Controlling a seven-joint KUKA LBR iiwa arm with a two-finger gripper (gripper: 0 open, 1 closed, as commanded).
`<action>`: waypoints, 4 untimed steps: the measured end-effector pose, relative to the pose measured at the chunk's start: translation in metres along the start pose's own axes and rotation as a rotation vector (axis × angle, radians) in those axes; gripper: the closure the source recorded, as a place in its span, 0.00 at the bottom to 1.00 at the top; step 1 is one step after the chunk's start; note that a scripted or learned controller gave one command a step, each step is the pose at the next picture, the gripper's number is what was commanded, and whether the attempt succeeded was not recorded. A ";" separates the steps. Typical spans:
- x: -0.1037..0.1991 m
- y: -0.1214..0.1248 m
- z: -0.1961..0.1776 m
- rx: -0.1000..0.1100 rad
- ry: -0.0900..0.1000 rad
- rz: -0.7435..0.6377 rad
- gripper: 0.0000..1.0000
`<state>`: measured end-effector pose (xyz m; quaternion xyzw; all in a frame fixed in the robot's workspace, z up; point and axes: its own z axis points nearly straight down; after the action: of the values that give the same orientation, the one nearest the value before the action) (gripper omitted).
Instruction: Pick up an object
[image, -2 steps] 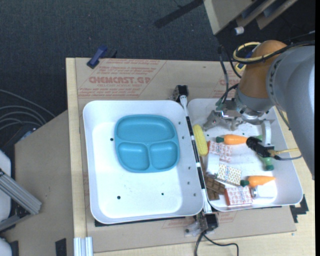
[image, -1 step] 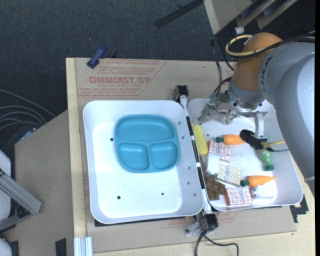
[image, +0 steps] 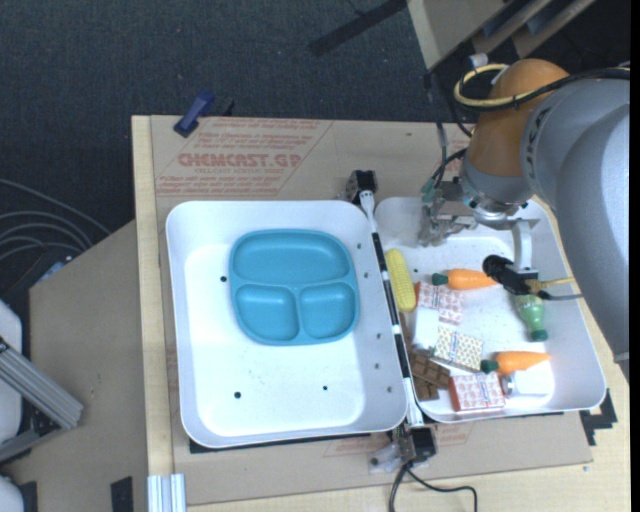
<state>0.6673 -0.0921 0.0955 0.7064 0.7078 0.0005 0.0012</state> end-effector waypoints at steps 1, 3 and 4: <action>0.000 0.000 0.000 0.001 0.000 0.000 0.00; 0.000 -0.001 0.011 0.004 0.001 0.000 0.00; -0.003 -0.024 0.011 0.005 0.001 0.002 0.00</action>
<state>0.6432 -0.0950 0.0848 0.7071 0.7071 -0.0008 -0.0011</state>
